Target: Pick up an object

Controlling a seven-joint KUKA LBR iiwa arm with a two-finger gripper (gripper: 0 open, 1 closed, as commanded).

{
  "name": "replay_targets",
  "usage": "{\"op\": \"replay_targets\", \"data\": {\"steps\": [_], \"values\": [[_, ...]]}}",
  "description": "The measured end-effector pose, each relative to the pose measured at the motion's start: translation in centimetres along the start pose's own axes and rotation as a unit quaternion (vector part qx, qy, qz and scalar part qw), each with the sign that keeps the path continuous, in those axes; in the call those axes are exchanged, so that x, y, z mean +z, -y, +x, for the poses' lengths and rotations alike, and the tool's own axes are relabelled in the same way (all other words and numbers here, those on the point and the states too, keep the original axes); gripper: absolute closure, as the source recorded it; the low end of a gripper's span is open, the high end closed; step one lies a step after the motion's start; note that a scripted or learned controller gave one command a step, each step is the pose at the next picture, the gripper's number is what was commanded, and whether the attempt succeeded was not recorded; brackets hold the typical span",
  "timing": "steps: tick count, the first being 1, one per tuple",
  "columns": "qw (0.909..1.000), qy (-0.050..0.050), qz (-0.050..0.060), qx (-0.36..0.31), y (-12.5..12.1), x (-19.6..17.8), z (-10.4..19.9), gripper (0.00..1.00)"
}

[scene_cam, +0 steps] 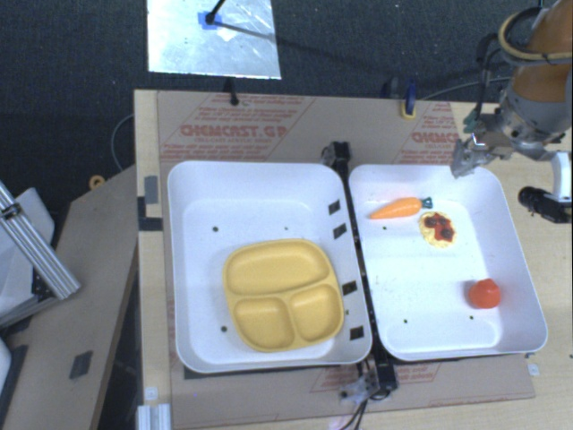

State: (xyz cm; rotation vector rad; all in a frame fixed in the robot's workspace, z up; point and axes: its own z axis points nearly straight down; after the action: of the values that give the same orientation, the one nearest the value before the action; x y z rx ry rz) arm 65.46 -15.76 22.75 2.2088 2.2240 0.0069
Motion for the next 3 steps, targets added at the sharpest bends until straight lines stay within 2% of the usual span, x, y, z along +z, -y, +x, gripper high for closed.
{"op": "replay_targets", "data": {"steps": [1,2,3], "values": [[1.0,0.0,0.002,0.0,-0.1,-0.5,0.0,1.0],[1.0,-0.002,0.002,-0.002,-0.7,-1.0,5.4,1.0],[1.0,-0.001,0.003,-0.001,0.4,-1.8,10.9,1.0]]}}
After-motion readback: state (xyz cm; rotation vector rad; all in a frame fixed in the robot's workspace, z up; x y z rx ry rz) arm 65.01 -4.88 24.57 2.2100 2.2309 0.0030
